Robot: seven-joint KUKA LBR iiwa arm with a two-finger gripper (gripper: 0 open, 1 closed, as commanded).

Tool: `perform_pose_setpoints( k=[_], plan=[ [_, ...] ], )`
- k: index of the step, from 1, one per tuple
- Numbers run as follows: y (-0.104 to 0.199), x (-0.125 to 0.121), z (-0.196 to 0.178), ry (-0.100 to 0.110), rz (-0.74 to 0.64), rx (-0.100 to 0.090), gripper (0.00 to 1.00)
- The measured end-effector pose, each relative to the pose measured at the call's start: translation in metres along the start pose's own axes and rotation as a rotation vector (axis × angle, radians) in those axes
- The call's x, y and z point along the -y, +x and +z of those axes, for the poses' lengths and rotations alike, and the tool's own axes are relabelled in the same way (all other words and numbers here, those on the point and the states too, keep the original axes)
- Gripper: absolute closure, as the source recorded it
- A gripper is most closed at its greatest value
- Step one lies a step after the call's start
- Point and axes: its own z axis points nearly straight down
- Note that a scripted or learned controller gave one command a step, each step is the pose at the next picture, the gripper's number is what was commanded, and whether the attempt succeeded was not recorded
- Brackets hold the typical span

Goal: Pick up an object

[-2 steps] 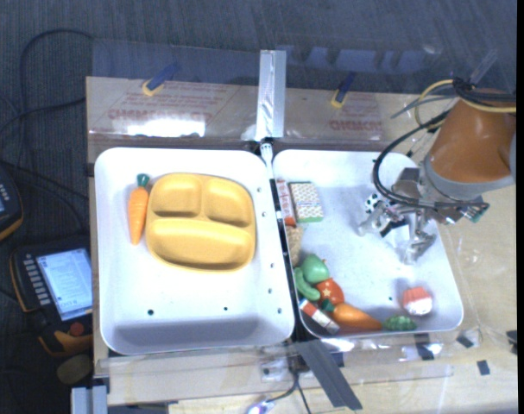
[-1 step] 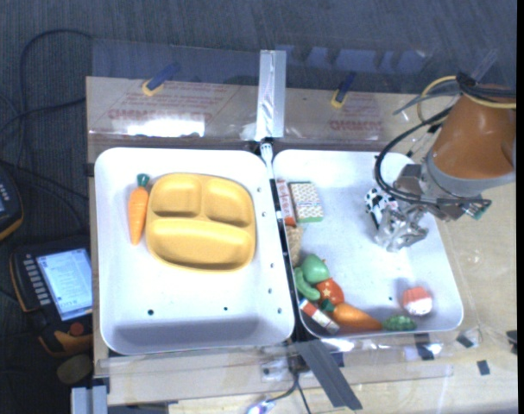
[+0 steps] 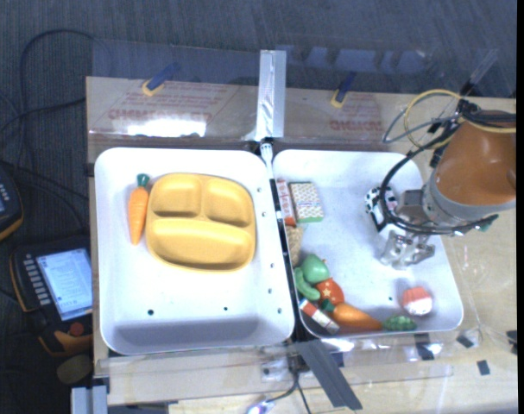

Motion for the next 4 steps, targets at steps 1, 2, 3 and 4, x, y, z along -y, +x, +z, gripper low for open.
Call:
perform_pose_setpoints(
  k=[1,2,3,4],
  plan=[
    [-0.016,-0.014,0.0,0.0,-0.015,-0.003,1.0],
    [0.0,-0.077,-0.002,0.001,0.022,-0.004,1.0],
    [-0.056,-0.087,-0.001,-0.001,0.17,-0.006,1.0],
    [-0.114,-0.021,0.001,-0.004,0.225,-0.005,1.0]
  ],
)
